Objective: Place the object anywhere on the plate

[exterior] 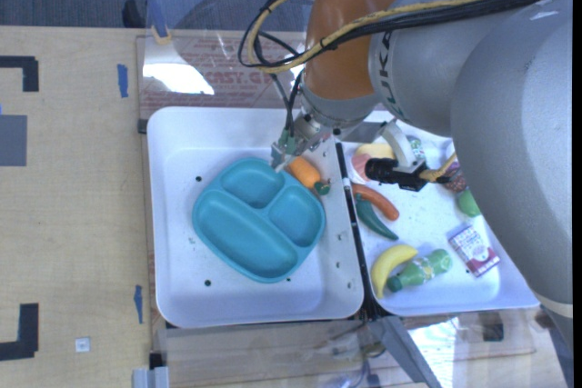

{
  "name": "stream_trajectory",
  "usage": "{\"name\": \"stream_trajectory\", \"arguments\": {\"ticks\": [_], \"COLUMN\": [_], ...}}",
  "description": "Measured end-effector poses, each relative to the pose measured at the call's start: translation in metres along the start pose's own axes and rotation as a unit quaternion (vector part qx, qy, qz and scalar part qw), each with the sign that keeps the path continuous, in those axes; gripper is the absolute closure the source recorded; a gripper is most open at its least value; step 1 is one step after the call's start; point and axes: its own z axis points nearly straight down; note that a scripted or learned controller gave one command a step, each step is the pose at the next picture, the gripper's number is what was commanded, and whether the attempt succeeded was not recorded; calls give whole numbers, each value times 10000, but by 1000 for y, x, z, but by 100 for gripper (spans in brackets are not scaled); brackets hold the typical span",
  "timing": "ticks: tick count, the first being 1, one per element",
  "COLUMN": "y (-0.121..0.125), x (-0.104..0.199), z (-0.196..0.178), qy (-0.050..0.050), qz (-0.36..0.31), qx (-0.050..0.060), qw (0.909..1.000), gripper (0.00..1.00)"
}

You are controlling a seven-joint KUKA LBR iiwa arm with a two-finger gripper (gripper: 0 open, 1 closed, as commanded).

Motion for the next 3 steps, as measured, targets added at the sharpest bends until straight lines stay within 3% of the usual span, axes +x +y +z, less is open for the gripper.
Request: {"name": "stream_trajectory", "arguments": {"ticks": [1, 2, 3], "y": [-34, -115, -44], "x": [38, 35, 4], "z": [-21, -20, -36], "qy": [5, 7, -1], "qz": [-329, 270, 276], "qx": [1, 15, -3], "qw": [9995, 9996, 9996], "gripper": [100, 100, 100]}}
